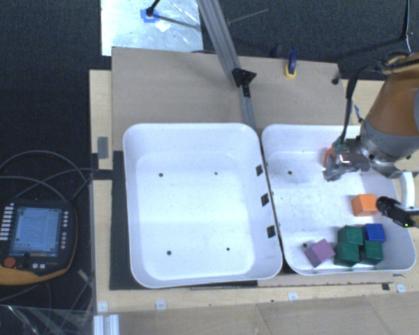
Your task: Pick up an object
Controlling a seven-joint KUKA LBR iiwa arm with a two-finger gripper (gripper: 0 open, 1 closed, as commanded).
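Note:
My gripper (337,165) hangs over the upper middle of the right bin (293,187). A small red-orange thing (329,156) shows right against the gripper's left side; I cannot make out whether it is held. An orange block (364,204) lies below and to the right of the gripper. In the bin's near right corner sit a purple block (320,251), green blocks (349,246) and a blue block (374,232), packed close together.
The left bin (195,201) lies beside the right one, their rims touching at the middle. A grey pole (223,40) slants in from the top. A teach pendant (31,239) with cables rests at the far left, off the bench.

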